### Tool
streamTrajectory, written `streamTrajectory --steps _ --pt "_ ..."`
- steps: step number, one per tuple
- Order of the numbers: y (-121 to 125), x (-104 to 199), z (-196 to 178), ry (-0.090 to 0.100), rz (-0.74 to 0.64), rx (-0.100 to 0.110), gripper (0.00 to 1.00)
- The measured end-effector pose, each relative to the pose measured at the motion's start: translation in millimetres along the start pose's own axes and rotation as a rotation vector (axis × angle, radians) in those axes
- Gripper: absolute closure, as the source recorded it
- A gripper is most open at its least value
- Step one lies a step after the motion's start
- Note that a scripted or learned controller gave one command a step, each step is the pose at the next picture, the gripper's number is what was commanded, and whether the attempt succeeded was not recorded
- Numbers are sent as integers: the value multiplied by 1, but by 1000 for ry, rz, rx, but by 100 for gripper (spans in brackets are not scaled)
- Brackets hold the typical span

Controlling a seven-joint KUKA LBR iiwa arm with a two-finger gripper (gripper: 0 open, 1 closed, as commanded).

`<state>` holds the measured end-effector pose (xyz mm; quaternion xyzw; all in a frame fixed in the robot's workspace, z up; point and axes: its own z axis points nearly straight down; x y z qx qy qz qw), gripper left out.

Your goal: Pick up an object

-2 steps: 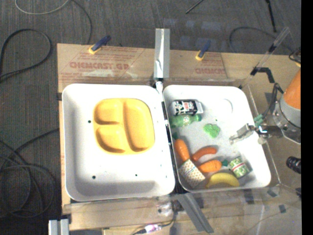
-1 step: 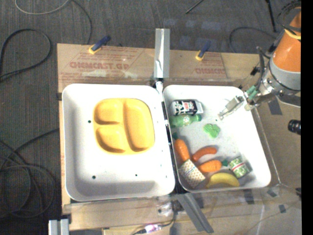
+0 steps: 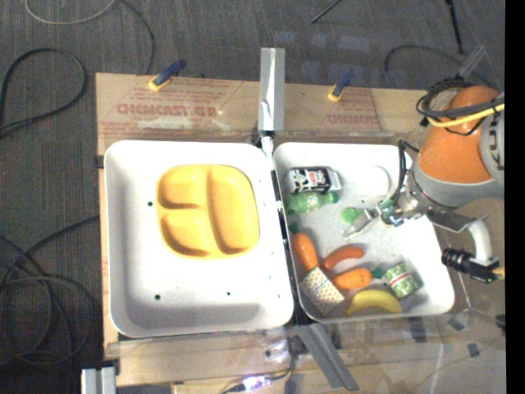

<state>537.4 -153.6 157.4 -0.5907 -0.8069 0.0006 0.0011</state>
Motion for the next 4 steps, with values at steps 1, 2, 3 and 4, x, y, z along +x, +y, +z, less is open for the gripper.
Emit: streamTrajectory --steps 1,2,3,4 --pt "27 0 66 -11 -45 -14 0" --pt "65 -3 -23 -3 30 -1 0" --pt "-4 -5 68 -5 23 -9 0" --pt "-3 46 68 -8 60 -13 0"
